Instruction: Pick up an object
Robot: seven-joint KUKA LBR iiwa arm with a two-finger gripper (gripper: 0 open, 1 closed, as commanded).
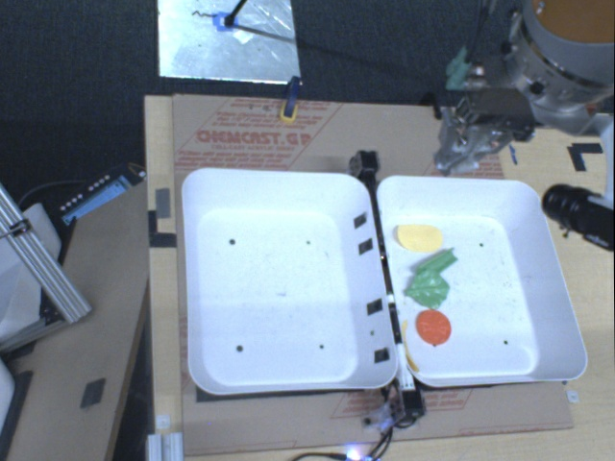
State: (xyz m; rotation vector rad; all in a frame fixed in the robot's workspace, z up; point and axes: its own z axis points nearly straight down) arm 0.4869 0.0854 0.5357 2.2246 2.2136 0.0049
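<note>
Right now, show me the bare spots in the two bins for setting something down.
The left bin is bare. In the right bin, the floor is free right of the yellow piece, green piece and red disc. Those three crowd its left side, near the divider.

A single camera hangs above the bench and looks down at a slant, tilted toward the far side, so the near edges of the two white bins sit low in the frame and the far edges higher. It stands far enough back to take in both the left bin (274, 277) and the right bin (480, 281) whole, with the cardboard sheet (259, 133) beneath them and dark floor beyond. The arm (562, 36) enters from the upper right corner, cut off by the frame edge, with its gripper (466, 152) above the right bin's far rim.
</note>
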